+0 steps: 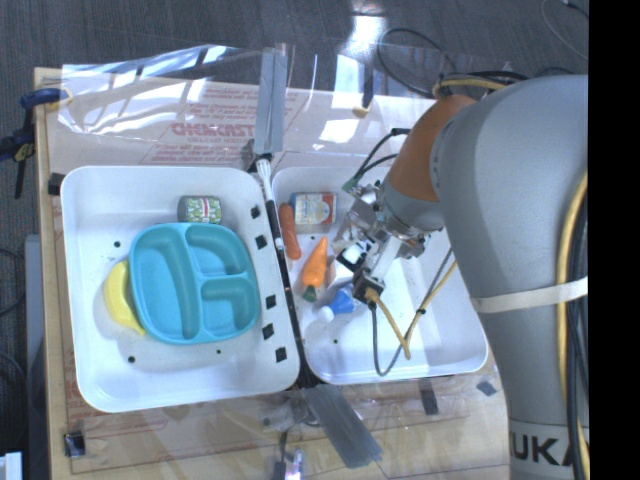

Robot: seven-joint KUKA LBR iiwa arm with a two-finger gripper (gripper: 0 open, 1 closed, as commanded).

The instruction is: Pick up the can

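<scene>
The can (pixel 200 209), short, with a green and red label, lies near the back wall of the left bin (pixel 80 268), just behind a blue divided tray (pixel 195 283). My gripper (pixel 357 268) hangs low over the middle of the right bin (pixel 450 353), well to the right of the can and across the divider from it. It is close above an orange carrot (pixel 315 263) and a white bottle with a blue cap (pixel 338 305). Nothing shows held in it.
A yellow banana (pixel 117 298) pokes out from under the tray's left side. The right bin also holds an orange-and-white carton (pixel 313 211) and a red-orange stick-shaped item (pixel 290 231) by the divider. The grey arm covers the bin's right side.
</scene>
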